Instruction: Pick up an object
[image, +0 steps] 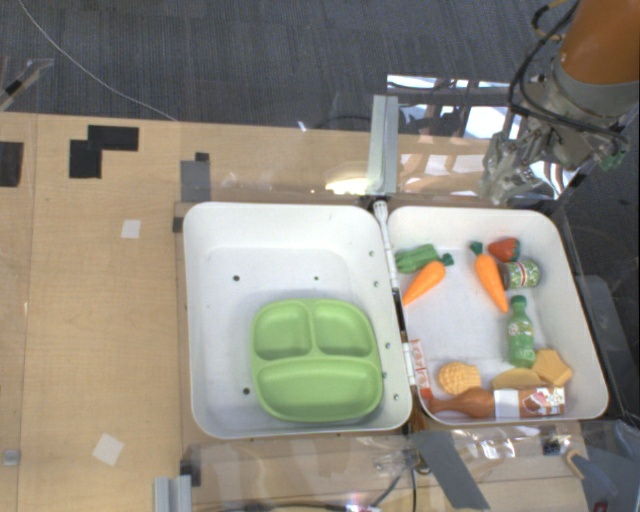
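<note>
Tool detail is blurred above the right bin's far rim, and its state cannot be told. Open floor is seen mid-bin. Two orange carrots, a green bottle and other toy foods are spread inside; a green tray lies in the left bin.

Orange-banded arm, black cables

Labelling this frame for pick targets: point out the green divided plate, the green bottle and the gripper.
green divided plate (316, 360): camera view, on the ridge between its compartments.
green bottle (519, 335): camera view, on the middle of its body.
gripper (507, 180): camera view, at the fingertips above the right bin's far edge.
</note>
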